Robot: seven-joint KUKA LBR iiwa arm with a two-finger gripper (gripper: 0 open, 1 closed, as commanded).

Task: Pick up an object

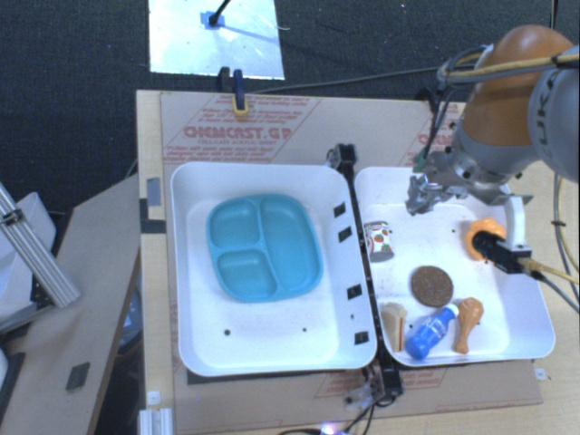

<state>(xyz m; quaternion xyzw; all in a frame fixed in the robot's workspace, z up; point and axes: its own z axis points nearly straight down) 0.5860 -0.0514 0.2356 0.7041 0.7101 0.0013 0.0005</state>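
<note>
Can (378,240) just below-left of hand (420,194)

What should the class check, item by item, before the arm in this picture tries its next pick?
1. Claw above the right bin: ok.
2. Claw holding nothing: cannot tell.
3. Items within that bin: cookie, bottle, drumstick, can: ok.
4. Claw directly over an item: not ok, bare floor below it.
5. Bottle clear of neighbours: not ok, cone and drumstick crowd it.
6. Left bin holds only the blue tray: ok.
</note>
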